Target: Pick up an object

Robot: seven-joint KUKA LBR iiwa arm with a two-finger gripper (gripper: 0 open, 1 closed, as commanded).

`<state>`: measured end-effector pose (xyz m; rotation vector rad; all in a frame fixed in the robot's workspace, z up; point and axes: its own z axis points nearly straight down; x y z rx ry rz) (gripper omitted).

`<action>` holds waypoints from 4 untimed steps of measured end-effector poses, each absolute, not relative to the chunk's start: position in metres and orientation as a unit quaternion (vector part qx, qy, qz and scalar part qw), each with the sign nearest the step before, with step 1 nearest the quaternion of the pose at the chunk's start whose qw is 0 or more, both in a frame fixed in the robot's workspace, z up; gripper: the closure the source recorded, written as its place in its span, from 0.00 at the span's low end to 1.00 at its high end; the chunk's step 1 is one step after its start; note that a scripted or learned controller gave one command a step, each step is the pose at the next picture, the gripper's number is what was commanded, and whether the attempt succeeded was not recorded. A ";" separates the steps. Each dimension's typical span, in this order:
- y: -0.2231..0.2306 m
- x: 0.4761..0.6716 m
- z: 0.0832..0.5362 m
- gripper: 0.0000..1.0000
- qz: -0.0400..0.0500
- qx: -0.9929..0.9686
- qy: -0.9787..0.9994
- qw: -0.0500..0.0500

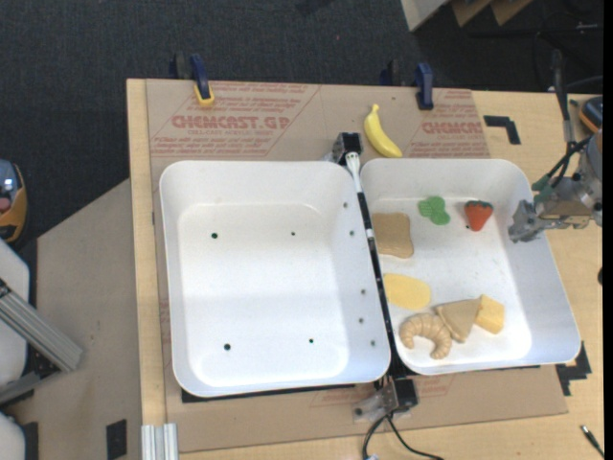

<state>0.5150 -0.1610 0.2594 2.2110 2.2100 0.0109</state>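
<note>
The right bin (536, 286) holds several food toys. A tan toast slice (393, 235) lies by the left wall, with a green leafy piece (434, 210) and a red strawberry-like piece (478, 215) toward the back. Nearer the front lie a flat yellow piece (406, 291), a croissant (427, 333), a tan wedge (460, 318) and a yellow cheese cube (490, 314). My gripper (527, 222) hangs at the bin's right rim, just right of the red piece, and I see nothing in it.
The left bin (182, 257) sits beside the right one. A yellow banana (381, 134) lies on the brown board behind the bins, next to a small black part (346, 146). Two blue clamps (201, 77) (422, 82) hold the board's far edge.
</note>
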 end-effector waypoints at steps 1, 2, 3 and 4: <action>-0.132 0.489 0.356 1.00 0.003 0.706 0.708 0.005; -0.182 0.481 0.403 1.00 0.001 0.708 0.706 0.005; -0.226 0.512 0.448 1.00 0.001 0.708 0.707 0.005; -0.224 0.478 0.541 1.00 0.002 0.707 0.707 0.006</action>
